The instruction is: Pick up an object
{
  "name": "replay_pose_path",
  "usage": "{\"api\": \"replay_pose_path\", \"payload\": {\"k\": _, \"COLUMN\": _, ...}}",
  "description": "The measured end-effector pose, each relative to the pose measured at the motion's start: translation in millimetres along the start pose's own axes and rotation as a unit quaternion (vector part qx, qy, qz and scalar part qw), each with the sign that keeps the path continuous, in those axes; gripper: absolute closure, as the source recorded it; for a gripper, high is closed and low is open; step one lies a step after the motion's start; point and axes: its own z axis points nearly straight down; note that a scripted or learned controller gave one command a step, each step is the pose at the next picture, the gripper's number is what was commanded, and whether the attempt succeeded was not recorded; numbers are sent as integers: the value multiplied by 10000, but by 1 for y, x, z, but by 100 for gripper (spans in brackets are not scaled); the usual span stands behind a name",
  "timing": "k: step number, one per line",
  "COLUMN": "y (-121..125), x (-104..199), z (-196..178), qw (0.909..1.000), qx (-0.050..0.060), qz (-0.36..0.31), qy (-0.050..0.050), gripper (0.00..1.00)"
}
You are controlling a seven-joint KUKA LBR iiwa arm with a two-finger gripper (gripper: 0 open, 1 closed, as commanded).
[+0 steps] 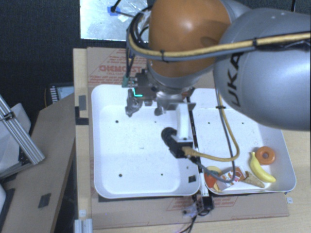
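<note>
While the arm [272,72] is reaching in from the right, the gripper [145,109] is hanging over the far part of the left bin [126,154]. Its two fingers [130,110] are standing apart, released and grasping nothing. The objects are lying at the near end of the right bin [252,130], well apart from the gripper. A yellow banana [261,168] is lying toward the near right corner. An orange ring [265,155] is sitting just beyond it. A red object [211,178] is resting in the near left corner, partly behind a yellow cable. Both bins are sitting on a cardboard sheet [109,64] with red print.
</note>
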Motion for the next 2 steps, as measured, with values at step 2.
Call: {"api": "replay_pose_path", "payload": {"k": 2, "y": 100, "x": 10, "z": 47, "qw": 10000, "qx": 0, "qz": 15, "qy": -9, "gripper": 0}}
